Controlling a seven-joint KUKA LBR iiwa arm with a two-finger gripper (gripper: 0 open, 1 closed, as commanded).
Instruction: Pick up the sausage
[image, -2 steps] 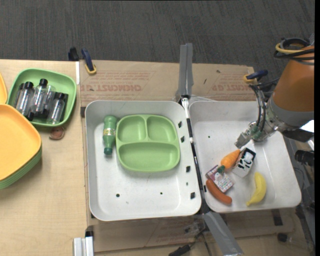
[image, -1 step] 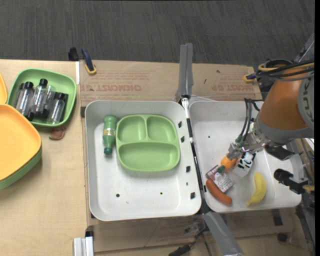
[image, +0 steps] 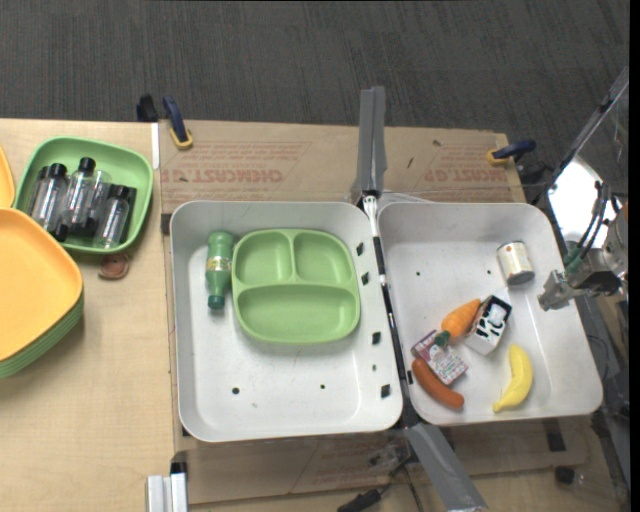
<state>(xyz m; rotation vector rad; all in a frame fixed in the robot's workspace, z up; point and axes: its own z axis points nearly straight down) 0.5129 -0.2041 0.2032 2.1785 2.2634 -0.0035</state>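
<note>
Red-orange sausage (image: 438, 386) lies near the front-left corner of the right bin (image: 425, 250), touching a small pink packet (image: 441, 357); a carrot (image: 461, 318), milk carton (image: 489, 323) and banana (image: 514, 378) lie close by; the gripper (image: 575, 285) hangs at the bin's right rim, whether parted or closed unclear.

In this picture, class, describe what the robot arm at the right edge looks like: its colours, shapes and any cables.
Little of the arm is in view. It is shiny silver-grey metal with rounded, reflective surfaces. Thin dark cables run down alongside it. At the bottom sits the gripper, a small blocky grey metal piece, too small to show markings.
</note>
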